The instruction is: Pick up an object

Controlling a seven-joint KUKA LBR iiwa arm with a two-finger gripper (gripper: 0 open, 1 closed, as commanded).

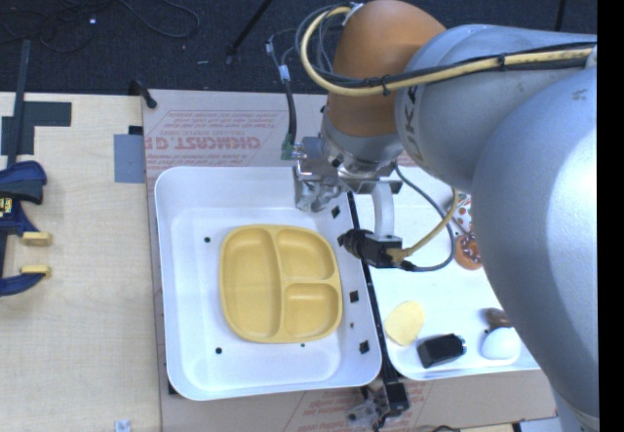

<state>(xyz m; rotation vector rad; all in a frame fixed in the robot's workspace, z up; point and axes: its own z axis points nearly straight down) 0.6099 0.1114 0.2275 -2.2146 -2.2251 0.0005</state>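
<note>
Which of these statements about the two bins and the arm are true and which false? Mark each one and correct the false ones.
1. The yellow divided plate lies in the left bin. True.
2. The plate has two compartments. False: it has three.
3. A small black object lies in the right bin. True.
4. The gripper hangs over the right bin's front corner. False: it is above the far edge of the left bin, near the divide.
5. A blue clamp lies inside the left bin. False: it sits on the bench, left of both bins.

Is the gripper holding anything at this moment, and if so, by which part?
Cannot be told. The gripper hangs over the far edge of the left bin, nothing visible in it.
</note>
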